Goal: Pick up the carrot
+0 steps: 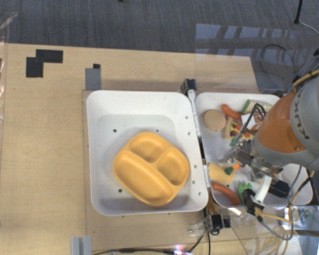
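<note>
Carrot: orange, long, green top at its right end, lying near the front of the right bin, just right of the divider between the bins. It runs at a slant, left end farther from me, right end nearer, and it's free on the bin floor, nothing pinching it.

Just beyond it sits a pale yellow item with a small orange and green bit, touching or almost touching the carrot's far side. Farther back: a round tan piece, a second orange sausage-like item, and some mixed clutter by the far wall.

My gripper is over the middle of the right bin, beyond the carrot and a little to its right, not on it. Wrist and cabling hide the fingers, so I cannot tell their state.

Plan for a good grasp, as I judge it: shift toward the near edge, centre over the carrot's mid-body, turn the wrist so the closing axis crosses the long axis, descend straight. Risk: the far finger lands on the yellow item and shoves the carrot, or the near finger hits the bin wall.

Left bin holds a yellow sectioned plate; not involved.
</note>
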Controlling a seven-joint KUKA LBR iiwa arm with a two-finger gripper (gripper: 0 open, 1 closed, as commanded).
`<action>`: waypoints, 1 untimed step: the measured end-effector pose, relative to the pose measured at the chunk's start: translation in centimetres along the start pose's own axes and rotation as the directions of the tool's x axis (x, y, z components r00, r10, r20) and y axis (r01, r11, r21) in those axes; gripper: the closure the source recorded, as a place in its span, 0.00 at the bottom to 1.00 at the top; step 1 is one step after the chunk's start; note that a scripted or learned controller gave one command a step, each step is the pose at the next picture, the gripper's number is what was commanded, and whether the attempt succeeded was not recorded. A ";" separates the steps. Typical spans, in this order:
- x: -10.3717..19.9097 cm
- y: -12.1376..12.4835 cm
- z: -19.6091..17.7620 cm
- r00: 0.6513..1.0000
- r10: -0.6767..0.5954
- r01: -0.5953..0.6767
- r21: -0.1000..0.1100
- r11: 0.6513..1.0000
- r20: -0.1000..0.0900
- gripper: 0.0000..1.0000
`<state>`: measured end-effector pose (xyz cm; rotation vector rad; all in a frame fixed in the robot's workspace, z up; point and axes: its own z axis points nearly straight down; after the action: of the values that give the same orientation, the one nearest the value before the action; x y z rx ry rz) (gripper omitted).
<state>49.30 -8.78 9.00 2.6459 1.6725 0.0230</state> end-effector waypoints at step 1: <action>0.3 0.3 -1.2 1.000 -0.004 0.004 -0.010 1.000 -0.003 1.00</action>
<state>49.71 -8.61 10.18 2.6367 1.6750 0.0355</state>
